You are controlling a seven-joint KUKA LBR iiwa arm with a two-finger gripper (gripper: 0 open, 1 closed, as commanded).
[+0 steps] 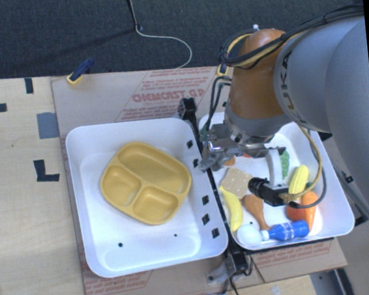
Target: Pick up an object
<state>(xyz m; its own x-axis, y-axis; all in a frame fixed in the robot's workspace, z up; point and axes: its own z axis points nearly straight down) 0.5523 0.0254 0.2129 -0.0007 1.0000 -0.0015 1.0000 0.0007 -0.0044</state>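
My gripper (213, 155) hangs low over the left side of the right bin (341, 220), close to the wall between the two bins. Just below it lie a tan slice of toast (236, 181) and a yellow banana (233, 209). A brown drumstick (257, 212), a yellow corn cob (298, 179), an orange fruit (303, 212), a blue bottle (288, 231), a white egg-like piece (247, 235) and a green piece (284, 162) also lie in this bin. Nothing is visibly held.
The left bin (84, 187) holds a yellow divided plate (145, 182). The arm's grey and orange wrist covers the back of the right bin. Both bins rest on a cardboard sheet (127, 97) on the bench.
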